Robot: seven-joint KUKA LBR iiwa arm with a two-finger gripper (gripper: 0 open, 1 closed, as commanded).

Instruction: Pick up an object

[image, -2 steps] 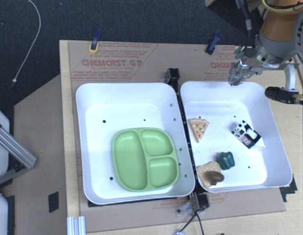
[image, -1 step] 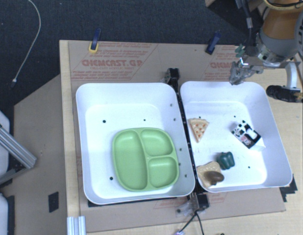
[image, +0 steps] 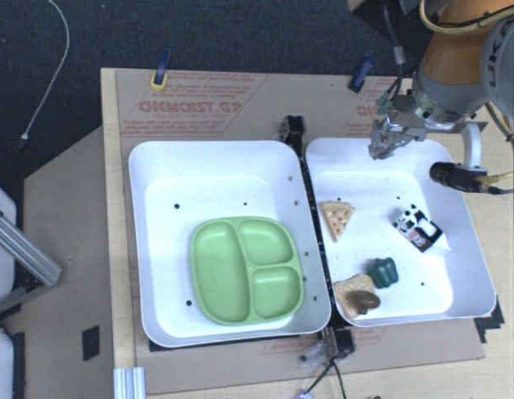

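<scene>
We saw pincer point(image: 388, 142) over right bin's point(image: 465, 306) far edge, grip state unclear. Pizza slice point(image: 336, 218), green pepper point(image: 383, 272) lay in bin.

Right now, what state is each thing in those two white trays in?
Green divided plate: flat in left bin.
Pizza slice toy: flat, right bin.
Black-and-white item: lying apart.
Teal piece: touching tan piece.
Gripper: above right bin's far edge, holding nothing visible.
</scene>
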